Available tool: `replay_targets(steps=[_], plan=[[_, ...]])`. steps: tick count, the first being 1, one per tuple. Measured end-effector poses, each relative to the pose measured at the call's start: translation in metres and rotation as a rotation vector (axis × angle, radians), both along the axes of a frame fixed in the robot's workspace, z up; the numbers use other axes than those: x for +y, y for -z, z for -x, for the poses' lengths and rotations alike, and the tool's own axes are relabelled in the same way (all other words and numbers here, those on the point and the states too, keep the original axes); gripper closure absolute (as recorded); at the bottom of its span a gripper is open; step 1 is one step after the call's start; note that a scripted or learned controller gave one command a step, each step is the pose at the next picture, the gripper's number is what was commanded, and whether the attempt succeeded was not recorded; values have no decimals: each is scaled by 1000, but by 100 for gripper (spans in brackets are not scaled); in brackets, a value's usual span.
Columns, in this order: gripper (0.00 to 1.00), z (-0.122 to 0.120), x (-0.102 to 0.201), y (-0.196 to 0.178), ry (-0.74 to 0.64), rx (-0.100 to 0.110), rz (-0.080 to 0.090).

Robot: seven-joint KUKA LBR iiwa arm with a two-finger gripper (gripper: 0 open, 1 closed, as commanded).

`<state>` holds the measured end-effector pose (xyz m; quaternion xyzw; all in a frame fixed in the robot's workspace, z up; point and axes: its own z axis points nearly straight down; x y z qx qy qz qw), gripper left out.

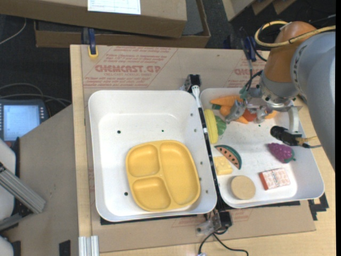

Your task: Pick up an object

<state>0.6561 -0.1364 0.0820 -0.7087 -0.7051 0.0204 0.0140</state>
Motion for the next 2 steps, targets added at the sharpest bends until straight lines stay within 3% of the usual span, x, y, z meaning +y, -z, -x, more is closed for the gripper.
replay_targets(steps=[1,2], plan=[[0,1,14,0,4,2,5],[0,90,-33,-2,4,-39,-9]])
